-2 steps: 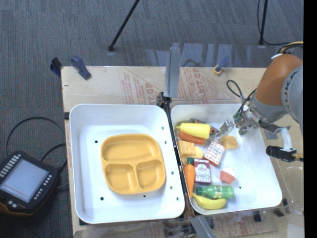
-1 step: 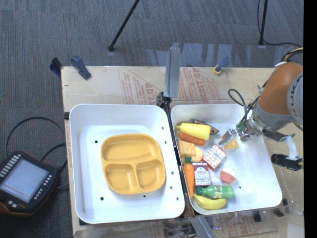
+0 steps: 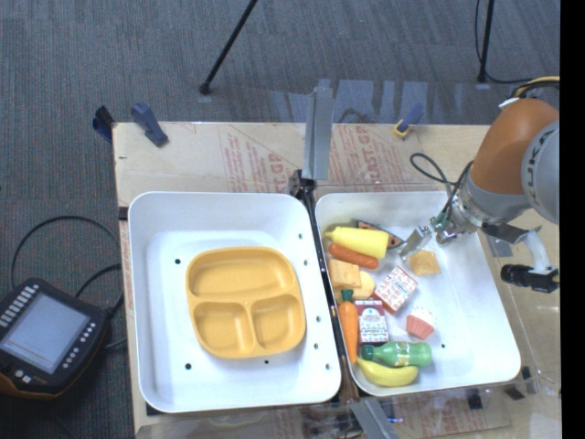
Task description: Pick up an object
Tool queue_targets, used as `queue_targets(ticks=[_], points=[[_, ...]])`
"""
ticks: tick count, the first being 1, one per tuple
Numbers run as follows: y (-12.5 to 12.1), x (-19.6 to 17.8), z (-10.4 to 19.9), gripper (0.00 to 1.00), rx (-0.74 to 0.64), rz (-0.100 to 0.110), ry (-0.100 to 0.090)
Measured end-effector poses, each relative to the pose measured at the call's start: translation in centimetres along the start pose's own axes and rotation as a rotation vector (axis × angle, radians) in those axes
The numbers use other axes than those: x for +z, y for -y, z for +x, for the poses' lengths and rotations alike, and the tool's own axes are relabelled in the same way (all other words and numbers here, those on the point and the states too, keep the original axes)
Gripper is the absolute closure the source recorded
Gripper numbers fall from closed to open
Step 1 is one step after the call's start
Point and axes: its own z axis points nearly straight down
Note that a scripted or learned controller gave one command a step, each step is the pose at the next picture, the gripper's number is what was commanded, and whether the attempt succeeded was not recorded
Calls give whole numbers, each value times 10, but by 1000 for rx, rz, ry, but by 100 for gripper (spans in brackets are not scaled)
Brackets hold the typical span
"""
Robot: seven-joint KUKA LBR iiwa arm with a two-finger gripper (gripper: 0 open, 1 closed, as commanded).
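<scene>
While I am watching the gripper [image 3: 419, 240] hang over the right bin [image 3: 475, 337], the nearest thing to it is the tan wedge [image 3: 424, 263], lying just below and a touch right of the tip.

Notes: the arm [image 3: 512, 158] is reaching in from the right, slanting down toward the bin's upper middle. I cannot tell how the gripper is set at this size, and I am seeing nothing in it. The wedge is sitting alone on bare white floor, apart from the crowded pile along the bin's left wall: yellow corn [image 3: 359, 240], sausage [image 3: 353, 257], red-and-white box [image 3: 396, 288], carrot [image 3: 349, 329], banana [image 3: 388, 373]. The corn is lying crosswise, left of the tip. I am judging the wedge the easier pick.
</scene>
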Motion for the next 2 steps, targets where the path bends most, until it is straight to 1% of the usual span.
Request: queue_targets(ticks=[1, 2], points=[[-2, -79, -5, 0, -48, -8, 6], [29, 0, 8, 0, -251, 0, -1]])
